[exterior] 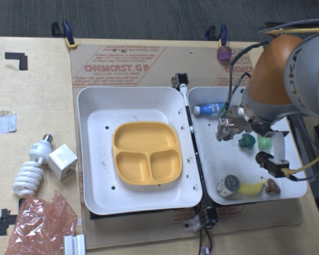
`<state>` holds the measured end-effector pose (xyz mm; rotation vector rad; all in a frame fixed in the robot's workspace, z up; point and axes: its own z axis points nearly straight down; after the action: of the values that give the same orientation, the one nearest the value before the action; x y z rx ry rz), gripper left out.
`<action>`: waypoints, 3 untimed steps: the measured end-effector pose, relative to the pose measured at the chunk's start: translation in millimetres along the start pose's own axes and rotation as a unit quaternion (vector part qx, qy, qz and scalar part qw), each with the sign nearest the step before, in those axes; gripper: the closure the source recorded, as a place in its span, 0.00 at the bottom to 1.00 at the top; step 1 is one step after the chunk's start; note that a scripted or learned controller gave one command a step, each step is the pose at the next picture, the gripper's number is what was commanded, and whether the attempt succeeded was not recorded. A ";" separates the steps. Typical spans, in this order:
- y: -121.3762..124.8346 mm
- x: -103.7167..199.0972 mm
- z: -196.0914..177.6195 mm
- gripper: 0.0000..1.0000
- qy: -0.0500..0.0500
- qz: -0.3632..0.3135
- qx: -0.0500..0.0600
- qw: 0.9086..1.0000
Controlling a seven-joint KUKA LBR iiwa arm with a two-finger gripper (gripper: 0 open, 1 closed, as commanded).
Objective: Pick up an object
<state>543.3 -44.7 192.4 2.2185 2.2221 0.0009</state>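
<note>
My gripper (pixel 227 133) hangs over the right bin (pixel 202 158), near its upper middle, open with nothing between its fingers. A blue bottle (pixel 207 109) lies just up and left of it by the bin's far wall. A dark green object (pixel 248 141) and a light green one (pixel 265 142) lie just right of the gripper, partly under the wrist. Along the near wall lie a grey round can (pixel 228 184), a yellow banana (pixel 250 187) and a small brown object (pixel 273 185).
The left bin (pixel 95 142) holds a yellow divided tray (pixel 148 153). On the bench to the left lie a spiral light bulb (pixel 31 171), a white cube (pixel 63 161) and crinkled pink plastic (pixel 40 227). A black cable fitting (pixel 271 163) hangs over the right bin.
</note>
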 end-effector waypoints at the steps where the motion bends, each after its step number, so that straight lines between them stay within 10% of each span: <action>1: -0.1 -0.1 0.0 0.00 0.000 0.000 0.000 1.000; 2: 11.3 -48.7 100.1 0.00 0.000 0.001 0.001 1.000; 3: 12.1 -49.3 89.8 1.00 0.000 0.001 0.000 1.000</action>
<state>555.7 -94.0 102.7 2.2195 2.2201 0.0000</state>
